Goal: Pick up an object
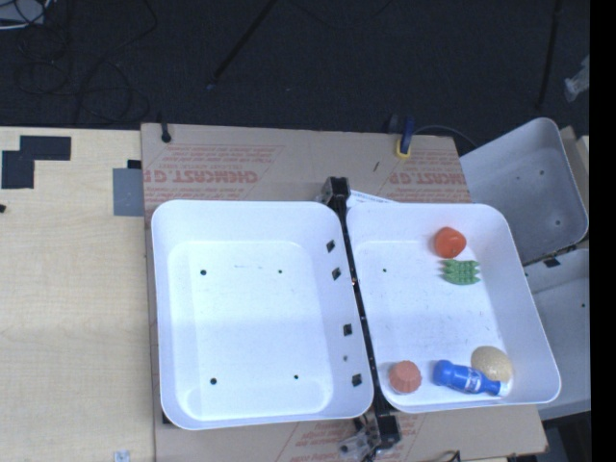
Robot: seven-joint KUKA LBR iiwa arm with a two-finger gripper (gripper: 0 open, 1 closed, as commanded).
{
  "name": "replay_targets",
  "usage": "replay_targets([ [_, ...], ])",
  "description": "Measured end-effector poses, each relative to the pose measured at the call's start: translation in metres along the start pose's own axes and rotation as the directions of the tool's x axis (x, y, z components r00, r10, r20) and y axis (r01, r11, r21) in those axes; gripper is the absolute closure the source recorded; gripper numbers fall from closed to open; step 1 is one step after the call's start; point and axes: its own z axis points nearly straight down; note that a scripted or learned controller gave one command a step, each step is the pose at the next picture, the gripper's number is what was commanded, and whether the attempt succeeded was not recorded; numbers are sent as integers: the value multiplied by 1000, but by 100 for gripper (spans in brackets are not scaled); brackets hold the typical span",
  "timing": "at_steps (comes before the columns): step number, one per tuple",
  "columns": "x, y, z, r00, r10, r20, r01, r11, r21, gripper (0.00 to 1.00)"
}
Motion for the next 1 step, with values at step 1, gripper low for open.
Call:
replay_targets([
  [1,0,0,0,1000,0,0,0,1000,0,0],
])
